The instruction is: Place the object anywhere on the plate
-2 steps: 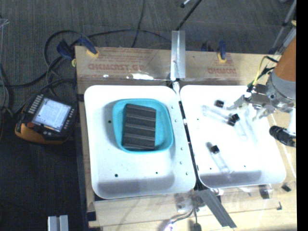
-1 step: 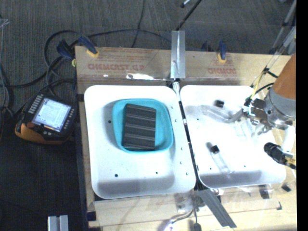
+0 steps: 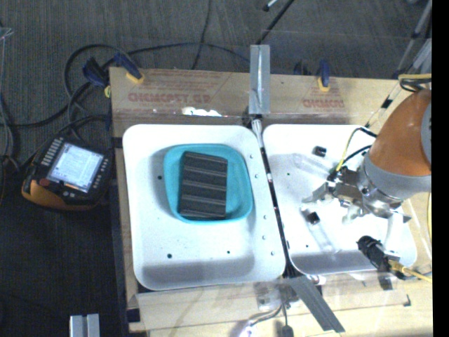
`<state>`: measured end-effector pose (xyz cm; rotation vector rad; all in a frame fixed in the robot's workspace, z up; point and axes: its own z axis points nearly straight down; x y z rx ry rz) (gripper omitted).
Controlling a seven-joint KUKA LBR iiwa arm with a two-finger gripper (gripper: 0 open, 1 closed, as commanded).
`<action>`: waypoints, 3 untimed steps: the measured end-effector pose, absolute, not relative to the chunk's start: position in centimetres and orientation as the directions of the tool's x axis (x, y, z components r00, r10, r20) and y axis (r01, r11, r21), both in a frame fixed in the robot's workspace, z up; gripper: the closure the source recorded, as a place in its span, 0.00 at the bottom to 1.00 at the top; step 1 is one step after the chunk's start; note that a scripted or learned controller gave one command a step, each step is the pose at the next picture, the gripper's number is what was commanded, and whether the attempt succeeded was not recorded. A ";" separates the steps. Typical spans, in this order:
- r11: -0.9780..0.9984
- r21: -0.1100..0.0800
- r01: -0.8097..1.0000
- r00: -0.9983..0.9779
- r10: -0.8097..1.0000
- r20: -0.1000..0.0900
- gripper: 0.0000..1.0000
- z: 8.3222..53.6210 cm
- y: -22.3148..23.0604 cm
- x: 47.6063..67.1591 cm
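The gripper (image 3: 324, 196) hangs low over the right bin (image 3: 302, 142), toward that bin's middle, at the end of the grey wrist under the arm's (image 3: 403, 142) orange band. Its metal parts and cables crowd together from this angle, so whether it is spread or pressed together cannot be told, and nothing can be made out gripped in it. Just beyond the gripper, toward the far wall of the same bin, lies a small black item (image 3: 319, 150), too small to identify.

Across the divider from the gripper, to the view's left, sits the left bin (image 3: 140, 251). In its far half is a teal plate (image 3: 170, 181), and the object – a dark grey ribbed block (image 3: 203, 184) – lies flat on it, roughly centred and inside the plate's rim, well apart from the gripper.

Farther out, behind both bins as seen from the gripper, a brown board (image 3: 182, 97) with faint printed lettering runs along the bench's back edge. An upright metal post (image 3: 259, 83) stands at the point where the two bins meet. Two clamps with yellow and blue parts grip the board – one (image 3: 128, 70) at the far-left corner, one (image 3: 323, 77) behind the right bin.

Farthest from the gripper, past the left bin and off the bench, a handheld control pendant (image 3: 68, 170) with a lit screen rests on the dark carpet, with black cables (image 3: 81, 111) looping from it toward the board.
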<state>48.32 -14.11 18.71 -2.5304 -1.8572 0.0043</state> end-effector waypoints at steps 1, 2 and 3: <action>-0.087 -0.001 0.996 0.087 0.996 -0.001 0.00 23.7 -20.2 48.4; -0.176 -0.003 0.984 0.176 0.984 0.000 0.00 20.2 -12.8 48.4; 0.097 0.000 0.995 -0.097 0.995 -0.002 0.00 27.7 -18.2 48.4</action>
